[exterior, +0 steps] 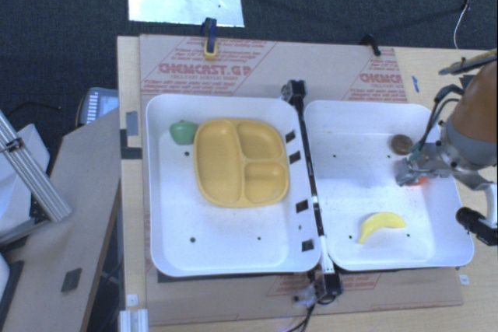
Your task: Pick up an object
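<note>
Tool (414, 173) sat low by right bin's (342, 245) right edge over a small orange object (420, 180), grip unclear, nothing lifted yet; banana (380, 225) lay near front edge.

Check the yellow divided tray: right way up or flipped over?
Right way up: the yellow tray in the left bin shows three hollow compartments facing the camera.

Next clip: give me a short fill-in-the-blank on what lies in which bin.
1. The yellow divided tray lies in the ____ bin.
2. The banana lies in the ____ bin.
3. The green object touches the tray's ____ edge.
4. The end effector is above the ____ bin.

Missing words: left; right; left; right
</note>
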### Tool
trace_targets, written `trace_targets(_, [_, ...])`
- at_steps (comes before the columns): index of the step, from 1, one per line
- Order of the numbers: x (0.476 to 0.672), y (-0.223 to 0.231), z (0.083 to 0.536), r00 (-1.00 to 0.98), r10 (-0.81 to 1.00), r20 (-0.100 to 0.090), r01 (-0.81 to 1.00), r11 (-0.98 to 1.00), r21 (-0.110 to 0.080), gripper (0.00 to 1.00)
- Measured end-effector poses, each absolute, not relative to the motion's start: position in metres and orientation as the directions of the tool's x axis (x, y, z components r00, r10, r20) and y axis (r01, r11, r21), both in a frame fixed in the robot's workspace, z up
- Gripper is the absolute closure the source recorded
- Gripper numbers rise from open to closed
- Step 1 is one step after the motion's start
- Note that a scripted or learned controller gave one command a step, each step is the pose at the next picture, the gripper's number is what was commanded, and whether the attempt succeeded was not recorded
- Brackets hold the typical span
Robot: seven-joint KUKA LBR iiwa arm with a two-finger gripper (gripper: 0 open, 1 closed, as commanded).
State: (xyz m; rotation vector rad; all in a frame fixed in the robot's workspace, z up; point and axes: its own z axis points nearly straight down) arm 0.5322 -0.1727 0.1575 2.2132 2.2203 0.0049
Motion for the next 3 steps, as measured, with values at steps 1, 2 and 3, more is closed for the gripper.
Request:
trace_targets(1, [0.533, -0.176, 0.222, -0.004, 1.000, -0.003, 1.000, 0.004, 0.008, 1.00])
trace_targets(2, [0.534, -0.176, 0.243, -0.005, 1.000, -0.002, 1.000, 0.005, 0.005, 1.00])
trace_targets(3, [0.550, -0.127, 0.251, -0.010, 1.000, 0.001, 1.000, 0.010, 0.004, 1.00])
